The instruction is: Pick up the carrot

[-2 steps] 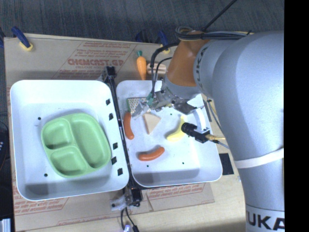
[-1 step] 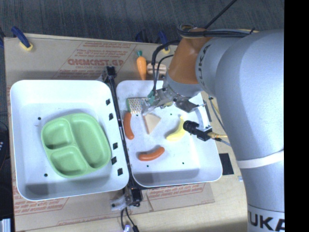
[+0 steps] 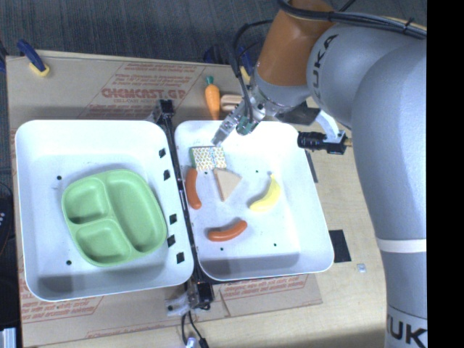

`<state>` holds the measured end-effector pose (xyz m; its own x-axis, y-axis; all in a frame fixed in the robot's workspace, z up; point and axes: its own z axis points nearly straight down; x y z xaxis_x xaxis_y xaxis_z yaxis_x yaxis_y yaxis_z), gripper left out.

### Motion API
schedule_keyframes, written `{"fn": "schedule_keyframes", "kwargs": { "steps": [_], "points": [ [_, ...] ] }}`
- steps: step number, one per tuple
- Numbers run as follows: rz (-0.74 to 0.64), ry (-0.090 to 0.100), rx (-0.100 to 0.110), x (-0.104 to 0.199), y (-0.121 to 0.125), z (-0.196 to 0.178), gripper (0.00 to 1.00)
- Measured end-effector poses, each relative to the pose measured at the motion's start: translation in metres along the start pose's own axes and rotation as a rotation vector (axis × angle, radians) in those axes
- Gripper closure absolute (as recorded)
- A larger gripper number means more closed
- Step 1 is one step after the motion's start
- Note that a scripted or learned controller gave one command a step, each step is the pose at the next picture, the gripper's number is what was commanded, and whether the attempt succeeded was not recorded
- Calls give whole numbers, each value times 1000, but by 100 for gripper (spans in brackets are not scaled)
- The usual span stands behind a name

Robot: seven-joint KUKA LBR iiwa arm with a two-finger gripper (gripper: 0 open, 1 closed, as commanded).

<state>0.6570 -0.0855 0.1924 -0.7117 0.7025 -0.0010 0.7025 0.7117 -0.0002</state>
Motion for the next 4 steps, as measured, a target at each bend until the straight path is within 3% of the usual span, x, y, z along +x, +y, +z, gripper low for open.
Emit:
{"fn": "schedule_keyframes", "kwargs": {
  "steps": [1, 2, 3, 4],
  "points": [
    [314, 3, 3, 46, -20, -46, 100],
    [793, 1, 2, 13, -72, -73, 100],
    [859, 4, 5, 121, -44, -31, 100],
    [778, 1, 3, 53, -80, -50, 100]
  ]
}}
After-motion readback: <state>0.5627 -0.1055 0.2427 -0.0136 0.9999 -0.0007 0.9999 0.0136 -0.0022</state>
